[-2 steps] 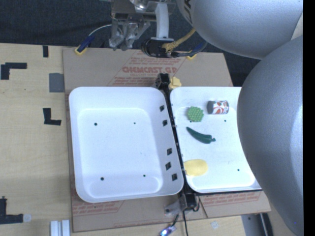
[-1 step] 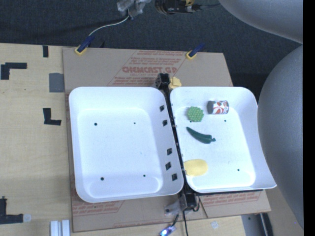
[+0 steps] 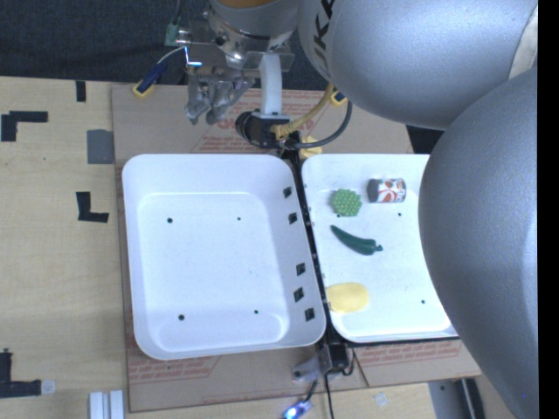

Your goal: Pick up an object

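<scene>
— Where was the gripper [image 3: 210,107]?

— High behind the left bin [image 3: 140,182], holding nothing; open or closed, I couldn't tell.

— And to pick well?

— It needed to travel over to the right bin [image 3: 397,326] and drop squarely onto the green pepper [image 3: 356,240], a slim, dark, curved thing lying apart mid-bin.

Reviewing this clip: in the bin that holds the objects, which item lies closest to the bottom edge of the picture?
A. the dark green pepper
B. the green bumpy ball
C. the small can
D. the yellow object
D: in the right bin, the yellow object sits below the dark green pepper, the green bumpy ball and the small can.
</scene>
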`<action>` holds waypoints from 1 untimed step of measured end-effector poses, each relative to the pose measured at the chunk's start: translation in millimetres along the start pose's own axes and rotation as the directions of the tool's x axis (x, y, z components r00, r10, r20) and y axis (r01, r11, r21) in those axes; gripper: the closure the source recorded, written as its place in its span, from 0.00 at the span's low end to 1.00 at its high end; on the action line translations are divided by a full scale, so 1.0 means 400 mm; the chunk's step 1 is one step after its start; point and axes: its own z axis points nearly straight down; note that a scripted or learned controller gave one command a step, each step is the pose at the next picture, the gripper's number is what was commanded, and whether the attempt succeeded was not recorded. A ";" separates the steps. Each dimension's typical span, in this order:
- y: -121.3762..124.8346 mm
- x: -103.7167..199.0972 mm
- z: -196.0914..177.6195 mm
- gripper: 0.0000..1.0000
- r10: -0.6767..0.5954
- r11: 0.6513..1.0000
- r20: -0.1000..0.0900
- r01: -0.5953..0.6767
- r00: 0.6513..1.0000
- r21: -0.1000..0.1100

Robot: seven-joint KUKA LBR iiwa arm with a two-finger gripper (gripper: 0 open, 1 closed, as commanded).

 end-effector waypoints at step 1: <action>0.054 0.006 -0.271 1.00 -0.003 1.000 -0.009 0.002 1.000 -0.026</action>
